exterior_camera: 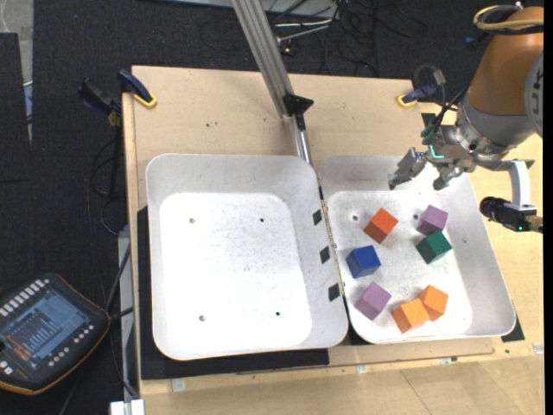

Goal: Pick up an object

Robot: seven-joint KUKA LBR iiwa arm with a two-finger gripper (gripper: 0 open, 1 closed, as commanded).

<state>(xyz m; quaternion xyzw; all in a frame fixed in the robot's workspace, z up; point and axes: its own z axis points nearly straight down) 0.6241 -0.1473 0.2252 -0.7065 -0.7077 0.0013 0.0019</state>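
At the lower left of the frame a teach pendant (39, 331) with a lit screen lies on the dark floor beside the bench. The wooden bench top (216, 111) fills the middle, with a blue-and-yellow clamp (130, 86) at its upper-left corner. On it, left of centre, sits the left bin (164, 180), a shallow white tray speckled with fine dark marks. A slanted metal pole (263, 41) comes down from the top centre to the seam between the two trays.

The right bin (346, 180) holds seven blocks. An orange cube (380, 225) lies near its middle, a blue cube (363, 260) just below and left of it, and a purple cube (373, 300) lower still. At the lower right two orange blocks, one (409, 315) touching the other (434, 302), sit side by side. Further right a second purple cube (432, 219) touches a green cube (434, 246) just beneath it.

The gripper (429, 169) hangs over the upper right part of that bin, above the purple and green pair and apart from every block. Its two fingers are spread apart and nothing lies between them. The arm (510, 76), orange above the wrist, enters from the upper right. Another clamp (413, 96) grips the bench's upper-right corner, and cables trail over the dark floor along the top.
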